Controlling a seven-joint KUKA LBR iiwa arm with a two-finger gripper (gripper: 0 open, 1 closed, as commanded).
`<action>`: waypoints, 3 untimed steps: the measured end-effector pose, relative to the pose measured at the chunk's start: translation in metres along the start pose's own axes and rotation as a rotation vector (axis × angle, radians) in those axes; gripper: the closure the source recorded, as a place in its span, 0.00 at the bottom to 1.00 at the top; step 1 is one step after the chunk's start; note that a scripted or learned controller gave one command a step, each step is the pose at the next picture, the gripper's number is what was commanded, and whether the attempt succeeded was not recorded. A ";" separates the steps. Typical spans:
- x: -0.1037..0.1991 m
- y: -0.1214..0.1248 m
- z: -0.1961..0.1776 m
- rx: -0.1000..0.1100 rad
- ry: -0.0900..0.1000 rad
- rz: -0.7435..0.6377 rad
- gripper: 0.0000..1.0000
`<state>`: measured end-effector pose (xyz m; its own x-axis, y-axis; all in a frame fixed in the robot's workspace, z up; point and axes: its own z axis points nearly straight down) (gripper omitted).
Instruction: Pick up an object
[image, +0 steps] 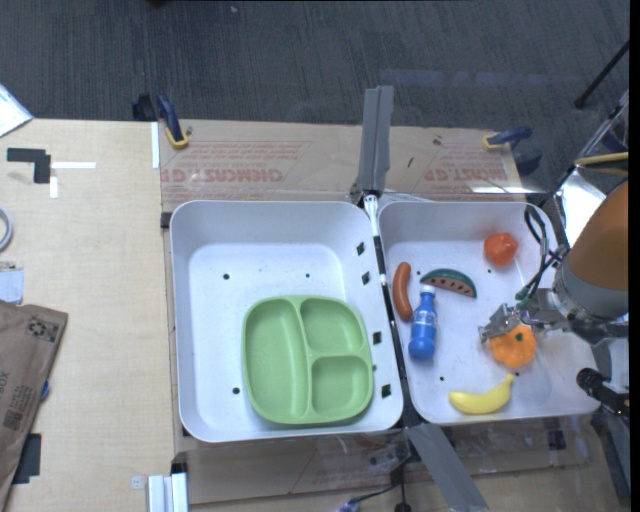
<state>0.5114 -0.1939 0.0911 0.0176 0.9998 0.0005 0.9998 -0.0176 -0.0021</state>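
The right bin (455, 215) holds several toy foods: a red tomato (500, 247), a watermelon slice (448, 282), a hot dog sausage (402, 290), a blue bottle (423, 322), a yellow banana (482, 397) and an orange fruit (516, 347). My gripper (503, 324) reaches in from the right and hangs at the upper left edge of the orange fruit, very close to it or touching it. Nothing shows between its fingers.
The left bin (200, 300) holds a green divided plate (307, 358). A metal divider post (376, 140) rises between the bins at the back. Blue clamps (172, 120) sit on the cardboard behind. The arm's orange band (610, 240) fills the right side.
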 end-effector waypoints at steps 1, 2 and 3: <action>-0.001 0.000 -0.009 0.000 0.000 0.003 1.00; 0.087 0.056 0.001 0.002 -0.001 0.276 1.00; 0.138 0.042 -0.140 0.000 -0.003 0.301 1.00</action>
